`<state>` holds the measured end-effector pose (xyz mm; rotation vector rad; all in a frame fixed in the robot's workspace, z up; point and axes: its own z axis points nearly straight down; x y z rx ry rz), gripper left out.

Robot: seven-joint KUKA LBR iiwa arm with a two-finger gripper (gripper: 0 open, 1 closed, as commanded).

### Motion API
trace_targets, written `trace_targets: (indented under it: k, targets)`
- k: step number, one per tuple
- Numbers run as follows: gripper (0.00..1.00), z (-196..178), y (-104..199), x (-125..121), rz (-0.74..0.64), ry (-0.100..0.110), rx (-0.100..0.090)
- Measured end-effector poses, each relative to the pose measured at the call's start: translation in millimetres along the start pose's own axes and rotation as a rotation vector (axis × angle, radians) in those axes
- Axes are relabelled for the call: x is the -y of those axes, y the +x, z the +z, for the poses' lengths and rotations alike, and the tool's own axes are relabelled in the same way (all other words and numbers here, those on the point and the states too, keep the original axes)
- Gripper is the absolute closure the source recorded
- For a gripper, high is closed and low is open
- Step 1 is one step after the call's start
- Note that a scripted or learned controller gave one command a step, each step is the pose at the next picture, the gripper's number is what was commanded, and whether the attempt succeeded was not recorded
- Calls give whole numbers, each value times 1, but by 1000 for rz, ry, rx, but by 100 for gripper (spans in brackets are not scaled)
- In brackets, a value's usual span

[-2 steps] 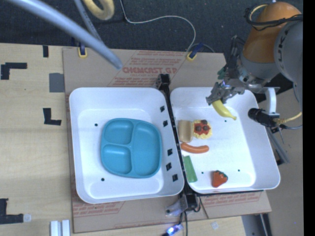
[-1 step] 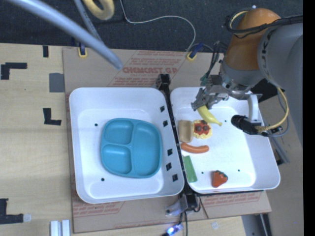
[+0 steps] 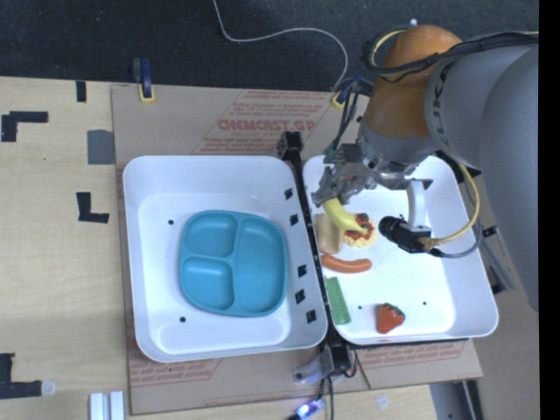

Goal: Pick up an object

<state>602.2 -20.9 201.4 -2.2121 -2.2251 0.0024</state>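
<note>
My gripper [image 3: 339, 189] hangs over the upper left part of the right bin [image 3: 420, 278], close to the divider between the bins. Directly below it lies a yellow banana [image 3: 345, 216], its upper end tucked under the gripper. Whether the gripper touches or holds the banana is not visible. A tan piece [image 3: 327, 233] and a red and yellow item [image 3: 361, 232] lie against the banana. Lower down are an orange sausage [image 3: 346, 264], a green stick [image 3: 338, 301] and a red strawberry [image 3: 390, 318].
The left bin [image 3: 144, 234] holds a blue divided plate [image 3: 234, 262]. The grey arm with its orange band [image 3: 411, 68] covers the right bin's far corner. A black fitting with a yellow cable [image 3: 411, 234] hangs over the bin's middle.
</note>
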Motion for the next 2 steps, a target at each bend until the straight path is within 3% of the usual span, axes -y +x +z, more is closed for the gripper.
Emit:
trace_targets:
  k: [2]
  targets:
    - [100, -15, 105, 22, -1, -3, 0]
